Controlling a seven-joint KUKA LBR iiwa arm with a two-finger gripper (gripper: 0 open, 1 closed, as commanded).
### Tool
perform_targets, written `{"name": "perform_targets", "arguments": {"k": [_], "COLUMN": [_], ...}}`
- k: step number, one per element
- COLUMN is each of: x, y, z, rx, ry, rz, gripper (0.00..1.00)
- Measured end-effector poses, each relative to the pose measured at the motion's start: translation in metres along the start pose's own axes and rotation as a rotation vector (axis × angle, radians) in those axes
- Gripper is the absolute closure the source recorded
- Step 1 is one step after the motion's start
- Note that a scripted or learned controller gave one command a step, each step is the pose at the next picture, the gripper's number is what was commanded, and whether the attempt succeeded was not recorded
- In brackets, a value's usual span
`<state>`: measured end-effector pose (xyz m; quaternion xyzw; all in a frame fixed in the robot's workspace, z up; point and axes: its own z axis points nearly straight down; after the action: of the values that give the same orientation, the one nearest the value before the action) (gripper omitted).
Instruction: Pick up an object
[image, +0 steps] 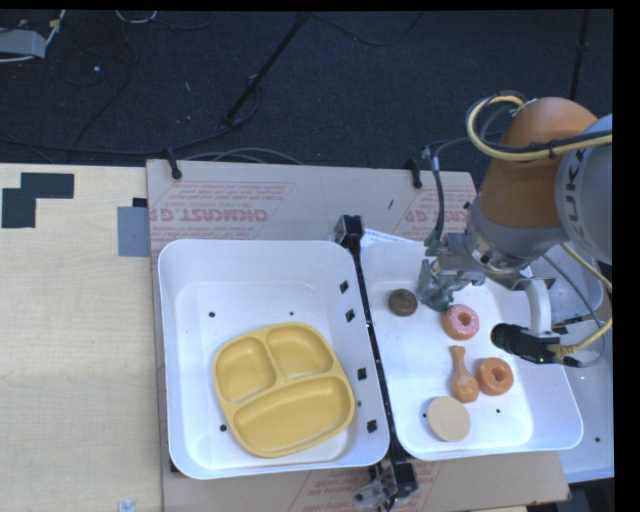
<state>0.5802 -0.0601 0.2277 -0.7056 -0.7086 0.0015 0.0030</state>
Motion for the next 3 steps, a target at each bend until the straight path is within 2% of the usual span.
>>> {"name": "perform_targets", "arguments": {"k": [2, 3], "x": [0.096, 0.15], "y": [-0.023, -0.038], "z": [0.011, 0.001], "rx": [0.001, -0.001], "ry": [-0.001, 0.0], "rz": [0.0, -0.002], "gripper": [1.0, 1.0]}}
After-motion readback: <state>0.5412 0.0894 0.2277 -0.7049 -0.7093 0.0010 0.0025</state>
